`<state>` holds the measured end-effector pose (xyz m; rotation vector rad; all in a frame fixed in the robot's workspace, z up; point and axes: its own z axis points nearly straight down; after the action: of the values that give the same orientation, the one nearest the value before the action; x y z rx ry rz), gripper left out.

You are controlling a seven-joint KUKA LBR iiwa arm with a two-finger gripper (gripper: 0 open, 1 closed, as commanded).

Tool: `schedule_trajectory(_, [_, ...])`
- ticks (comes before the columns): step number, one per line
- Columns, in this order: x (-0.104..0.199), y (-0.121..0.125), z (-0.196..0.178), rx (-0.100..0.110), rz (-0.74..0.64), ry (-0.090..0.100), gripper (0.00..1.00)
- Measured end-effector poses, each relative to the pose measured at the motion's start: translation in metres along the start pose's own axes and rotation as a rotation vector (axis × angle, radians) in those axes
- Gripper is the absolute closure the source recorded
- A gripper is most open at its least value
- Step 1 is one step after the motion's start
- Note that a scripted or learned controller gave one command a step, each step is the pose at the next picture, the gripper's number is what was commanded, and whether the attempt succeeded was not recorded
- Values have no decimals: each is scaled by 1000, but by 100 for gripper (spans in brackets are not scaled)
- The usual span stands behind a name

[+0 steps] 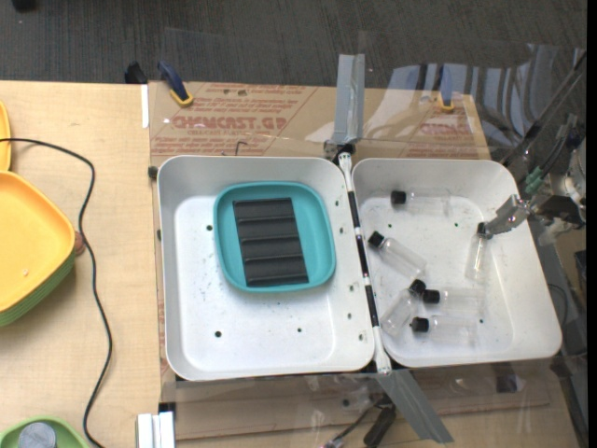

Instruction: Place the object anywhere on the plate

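A teal square plate (320, 243) lies in the left white bin (187, 287), and a black ridged block (270, 241) rests flat on its middle. My gripper (498, 220) hangs low over the right side of the right bin (522, 339), coming in from the right edge. Just below its tip lies a clear vial (477, 259), and I cannot tell whether they touch. Several more clear vials with black caps are scattered in that bin, among them one (393, 251) left of centre and one (407, 317) near the front. Nothing shows as held.
A divider wall (359, 250) separates the two bins. Cardboard (242, 119) lies behind the bins. Yellow plates (28, 241) and a black cable (91, 278) are on the wooden bench at the left. The arm's body and cables crowd the right edge (560, 185).
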<state>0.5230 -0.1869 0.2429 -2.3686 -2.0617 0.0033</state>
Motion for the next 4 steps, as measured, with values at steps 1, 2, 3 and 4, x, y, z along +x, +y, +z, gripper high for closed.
schedule_trajectory(1, [8,-11,-3,1,104,0,0])
schedule_trajectory(2, [7,-12,-4,1,154,-1,0])
schedule_trajectory(3, [26,-27,-168,0,135,-2,0])
schedule_trajectory(4, [-16,-43,-198,0,208,-2,0])
